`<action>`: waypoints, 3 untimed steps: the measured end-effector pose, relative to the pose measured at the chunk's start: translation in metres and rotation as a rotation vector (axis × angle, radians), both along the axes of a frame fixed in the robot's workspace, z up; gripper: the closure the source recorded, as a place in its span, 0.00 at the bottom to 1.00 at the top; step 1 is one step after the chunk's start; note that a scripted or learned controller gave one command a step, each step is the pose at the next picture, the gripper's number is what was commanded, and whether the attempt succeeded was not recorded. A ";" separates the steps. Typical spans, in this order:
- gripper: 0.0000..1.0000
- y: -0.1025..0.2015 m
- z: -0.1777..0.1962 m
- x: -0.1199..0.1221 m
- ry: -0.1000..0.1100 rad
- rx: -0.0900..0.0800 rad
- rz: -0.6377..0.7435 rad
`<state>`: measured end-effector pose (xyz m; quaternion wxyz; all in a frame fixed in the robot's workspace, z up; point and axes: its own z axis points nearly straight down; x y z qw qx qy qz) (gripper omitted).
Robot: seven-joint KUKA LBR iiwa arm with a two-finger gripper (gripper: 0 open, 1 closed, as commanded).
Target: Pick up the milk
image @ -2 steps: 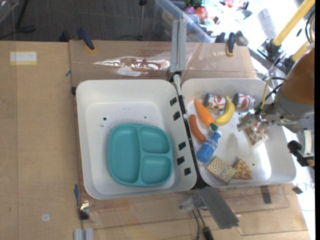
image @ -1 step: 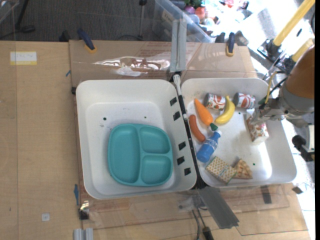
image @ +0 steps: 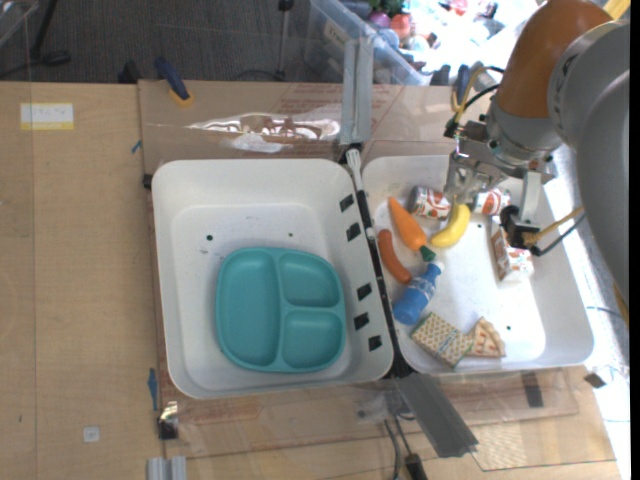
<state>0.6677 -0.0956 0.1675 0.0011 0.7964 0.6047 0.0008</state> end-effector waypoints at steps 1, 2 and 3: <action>0.00 0.000 0.000 0.000 0.001 0.000 0.000; 0.00 0.005 -0.073 0.002 -0.006 0.000 0.034; 1.00 0.004 -0.068 -0.005 0.024 0.001 0.032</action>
